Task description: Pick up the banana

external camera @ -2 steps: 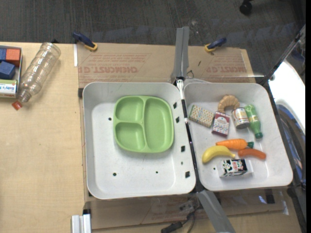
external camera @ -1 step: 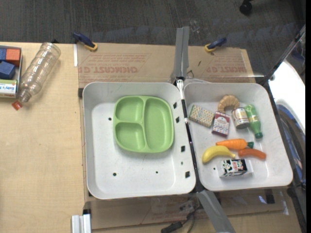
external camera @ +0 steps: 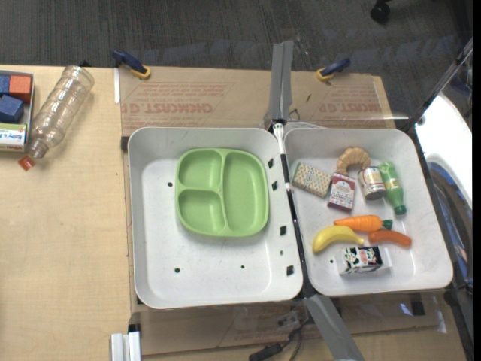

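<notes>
Milk carton sits closest, at the near edge of the right bin, and the banana lies just behind it on its left, so close they may touch. Whether the gripper is wide or narrow cannot be told from this view, and nothing is held as far as the view shows.

By my reading the task is at its very start: the banana rests untouched on the bin floor, curved, lying roughly left to right, with its left end pointing toward the divider between the bins.

Around it the crowding matters. A carrot lies just behind it, nearly parallel, and a second orange vegetable (perhaps a pepper, too small to tell) sits off its right end. Farther back stand a small red-and-white box, a cracker pack, a can, a green bottle and a croissant. The left bin holds a green plate, well apart from all this.

The next move likely calls for a reach in from the right, passing over the orange vegetable, then a descent onto the banana's middle with the grasp set across its short width. The left half offers freer space, since the carton and carrot hem in the right half. A misaligned descent could nudge the carton or catch the carrot instead.
</notes>
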Robot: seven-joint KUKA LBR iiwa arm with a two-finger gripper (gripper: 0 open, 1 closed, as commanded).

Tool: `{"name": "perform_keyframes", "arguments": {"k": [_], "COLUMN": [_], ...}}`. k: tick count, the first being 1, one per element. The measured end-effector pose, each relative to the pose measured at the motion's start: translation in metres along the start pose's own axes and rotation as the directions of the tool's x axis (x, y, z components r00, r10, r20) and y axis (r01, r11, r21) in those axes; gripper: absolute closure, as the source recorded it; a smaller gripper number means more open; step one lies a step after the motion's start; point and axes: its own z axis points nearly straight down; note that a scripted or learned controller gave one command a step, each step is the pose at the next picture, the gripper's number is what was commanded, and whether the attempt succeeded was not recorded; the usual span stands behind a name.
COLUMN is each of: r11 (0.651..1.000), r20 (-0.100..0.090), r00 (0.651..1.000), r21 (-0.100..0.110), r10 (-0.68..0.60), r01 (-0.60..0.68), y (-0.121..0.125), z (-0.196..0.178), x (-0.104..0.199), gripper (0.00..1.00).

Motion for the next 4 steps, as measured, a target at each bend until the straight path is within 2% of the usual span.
{"name": "perform_keyframes", "arguments": {"k": [1,2,4], "r11": [0.993,0.964,0.880], "r20": [0.000,0.000,-0.004], "r00": [0.993,0.964,0.880], "r21": [-0.001,0.000,-0.001], "r10": [0.118,0.265,0.474], "r01": [-0.118,-0.265,-0.474], "y": [0.002,0.007,0.012], "z": [0.000,0.000,-0.002], "x": [0.012,-0.004,0.000], "gripper": [1.00,1.00,1.00]}}
